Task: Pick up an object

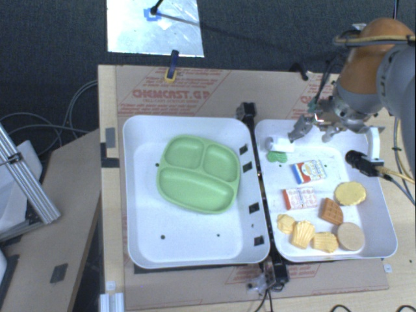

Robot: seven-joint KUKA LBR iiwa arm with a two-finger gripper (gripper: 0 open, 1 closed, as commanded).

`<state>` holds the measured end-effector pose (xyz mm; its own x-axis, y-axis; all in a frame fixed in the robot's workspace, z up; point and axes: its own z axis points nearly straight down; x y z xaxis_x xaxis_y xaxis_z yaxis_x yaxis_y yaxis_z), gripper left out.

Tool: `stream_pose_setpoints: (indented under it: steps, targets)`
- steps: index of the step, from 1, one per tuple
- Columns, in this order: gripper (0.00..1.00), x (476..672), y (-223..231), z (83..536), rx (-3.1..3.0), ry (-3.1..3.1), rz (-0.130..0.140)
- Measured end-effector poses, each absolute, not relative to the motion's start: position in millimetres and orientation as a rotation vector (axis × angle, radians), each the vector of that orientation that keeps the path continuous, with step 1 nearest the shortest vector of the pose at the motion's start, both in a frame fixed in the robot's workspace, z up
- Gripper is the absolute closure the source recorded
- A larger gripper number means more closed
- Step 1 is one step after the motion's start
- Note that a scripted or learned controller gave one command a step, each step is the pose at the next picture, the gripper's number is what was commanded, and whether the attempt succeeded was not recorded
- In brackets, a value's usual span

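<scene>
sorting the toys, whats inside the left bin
The left bin holds one green divided plate, its three compartments bare. Whatever lies under the plate is covered.

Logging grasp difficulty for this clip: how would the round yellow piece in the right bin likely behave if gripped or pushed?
The round yellow piece looks flat and thin, so a pincer would probably struggle to get under it. It appears to be small toy food, likely light and stiff. Lying flat on the right bin, it would more likely slide than roll.

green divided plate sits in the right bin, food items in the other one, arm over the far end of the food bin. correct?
Not quite: the camera view shows the green divided plate in the left bin. The food items lie in the right bin, and the gripper is over its far end.
</scene>
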<state>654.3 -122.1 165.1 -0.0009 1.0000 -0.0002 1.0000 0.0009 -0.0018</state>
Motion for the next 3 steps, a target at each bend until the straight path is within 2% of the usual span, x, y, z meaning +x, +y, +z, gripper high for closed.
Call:
stream_pose_setpoints:
  steps: [1,2,3]
  targets:
    - [0.00,651.9,-127,122,-2.221,-2.222,0.002]
    - [0.00,650.1,-127,84,-2.209,-2.216,0.015]
    - [1.00,650.5,-126,96,-2.206,-2.214,0.011]
